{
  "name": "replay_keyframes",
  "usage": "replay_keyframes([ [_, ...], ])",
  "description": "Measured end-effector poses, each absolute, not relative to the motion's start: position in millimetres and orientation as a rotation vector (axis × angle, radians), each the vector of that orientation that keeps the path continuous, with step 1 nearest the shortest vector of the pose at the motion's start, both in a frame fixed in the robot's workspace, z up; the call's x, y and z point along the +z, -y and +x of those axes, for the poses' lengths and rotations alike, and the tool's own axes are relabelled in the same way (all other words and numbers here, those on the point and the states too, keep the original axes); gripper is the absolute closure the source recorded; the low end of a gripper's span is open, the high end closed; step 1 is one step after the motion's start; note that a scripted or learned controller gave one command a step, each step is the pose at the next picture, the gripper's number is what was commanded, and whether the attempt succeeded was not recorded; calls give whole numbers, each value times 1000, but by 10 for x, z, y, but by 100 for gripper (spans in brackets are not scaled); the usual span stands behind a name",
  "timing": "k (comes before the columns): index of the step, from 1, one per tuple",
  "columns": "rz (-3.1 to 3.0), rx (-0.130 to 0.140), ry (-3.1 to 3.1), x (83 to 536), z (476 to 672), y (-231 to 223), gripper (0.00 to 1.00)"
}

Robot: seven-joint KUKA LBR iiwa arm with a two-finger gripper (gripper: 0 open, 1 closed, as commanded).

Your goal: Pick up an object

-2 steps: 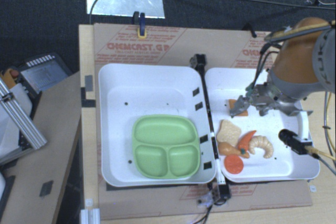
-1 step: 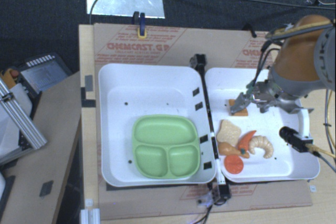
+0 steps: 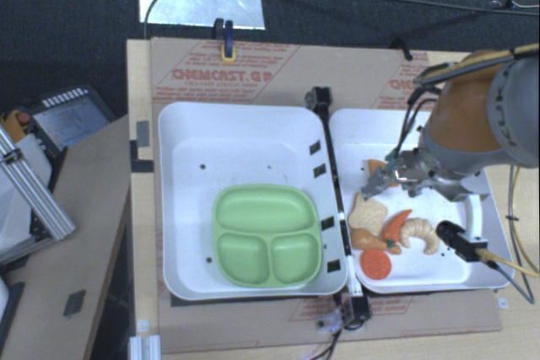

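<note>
I am reaching in from three o'clock over the right bin (image 3: 472, 270), and my pincer (image 3: 390, 175) is hanging above its middle, with a small orange piece (image 3: 374, 167) lying just beside it at nine o'clock; I cannot tell how far it is spread or whether anything is in it. Toward six o'clock from my pincer, the toy food is lying bunched together: a pale bread-like piece (image 3: 367, 213), a carrot (image 3: 395, 223), a tan curled piece (image 3: 423, 233) and a red round slice (image 3: 376, 265). The left bin (image 3: 245, 126) is carrying a green divided plate (image 3: 267, 233).
</note>
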State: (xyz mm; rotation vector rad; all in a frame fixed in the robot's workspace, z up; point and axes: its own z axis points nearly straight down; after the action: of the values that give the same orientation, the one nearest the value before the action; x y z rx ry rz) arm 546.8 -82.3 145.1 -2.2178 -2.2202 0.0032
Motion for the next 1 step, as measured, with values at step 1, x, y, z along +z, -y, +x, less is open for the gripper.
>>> replay_keyframes([
  [1, -2218, 2, 2221, 1027, 5431, 829, 0],
])
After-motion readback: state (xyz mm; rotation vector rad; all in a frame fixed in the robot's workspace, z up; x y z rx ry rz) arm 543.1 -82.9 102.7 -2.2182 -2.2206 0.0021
